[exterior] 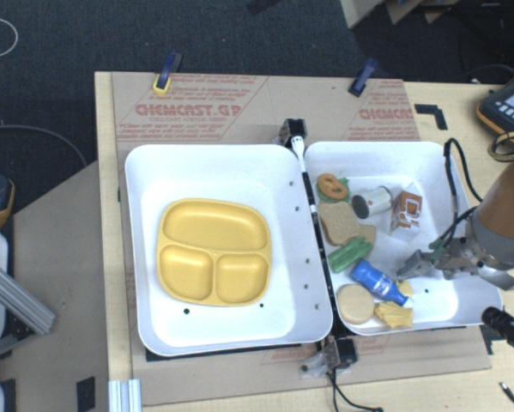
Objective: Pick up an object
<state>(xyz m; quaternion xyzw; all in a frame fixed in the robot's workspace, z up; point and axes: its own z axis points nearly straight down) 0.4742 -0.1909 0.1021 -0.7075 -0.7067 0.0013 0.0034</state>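
Observation:
The right bin (428,157) holds several small items: a brown pretzel (331,185), a grey and white can (372,201), a brown carton (407,211), a tan bread slice (342,224), a green pickle (349,254), a blue bottle (378,282), a round beige cookie (355,303) and a yellow cheese piece (396,316). My gripper (420,261) reaches in from the right and sits low over the bin's floor, just right of the blue bottle and below the carton. Nothing shows in its grasp.
The left bin (145,187) holds a yellow divided plate (214,249). Black cables (452,174) curve over the right bin's right side near the arm (501,221). Clamps (165,74) sit at the bench's back edge.

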